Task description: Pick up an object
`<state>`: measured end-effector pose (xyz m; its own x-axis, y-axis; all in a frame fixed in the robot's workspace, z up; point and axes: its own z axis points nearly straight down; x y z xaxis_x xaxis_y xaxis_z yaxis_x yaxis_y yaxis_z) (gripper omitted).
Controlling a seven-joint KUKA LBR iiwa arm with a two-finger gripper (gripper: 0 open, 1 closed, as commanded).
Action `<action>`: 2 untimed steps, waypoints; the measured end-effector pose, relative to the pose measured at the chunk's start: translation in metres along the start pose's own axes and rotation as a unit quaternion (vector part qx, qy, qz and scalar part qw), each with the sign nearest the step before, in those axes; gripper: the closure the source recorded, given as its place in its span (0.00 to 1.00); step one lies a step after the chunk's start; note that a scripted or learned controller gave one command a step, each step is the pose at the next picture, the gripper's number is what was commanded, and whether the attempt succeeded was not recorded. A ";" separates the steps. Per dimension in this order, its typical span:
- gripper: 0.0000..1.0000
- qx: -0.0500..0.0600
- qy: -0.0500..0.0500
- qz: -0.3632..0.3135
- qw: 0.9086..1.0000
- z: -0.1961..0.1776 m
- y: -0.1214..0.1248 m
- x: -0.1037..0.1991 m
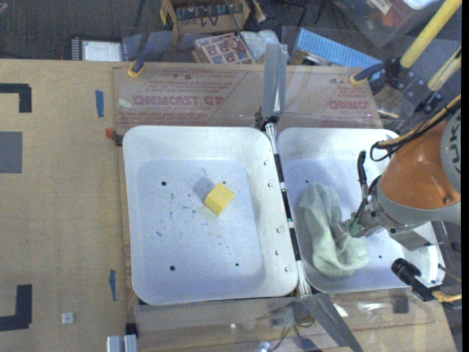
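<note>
Here, tool point(357, 226) on cloth point(330, 235), grip unclear | left bin point(146, 196): yellow block point(219, 198)

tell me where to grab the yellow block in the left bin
Grip the yellow block across two opposite flat sides, coming straight down from above. It sits alone on the floor of the left bin, well away from the walls, so every side is free. It lies turned at an angle to the bin's edges, so the gripper, now over the cloth in the right bin, would likely need rotating to match.
</note>
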<state>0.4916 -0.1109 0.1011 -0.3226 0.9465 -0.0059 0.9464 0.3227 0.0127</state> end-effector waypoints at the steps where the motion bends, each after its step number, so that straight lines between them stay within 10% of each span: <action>1: 1.00 0.007 0.001 0.209 0.978 -0.157 0.024 0.005; 2: 1.00 0.008 0.002 0.191 0.982 -0.119 0.077 0.078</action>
<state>0.5375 -0.0119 0.2211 0.0556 0.9985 0.0006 0.9984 -0.0556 -0.0036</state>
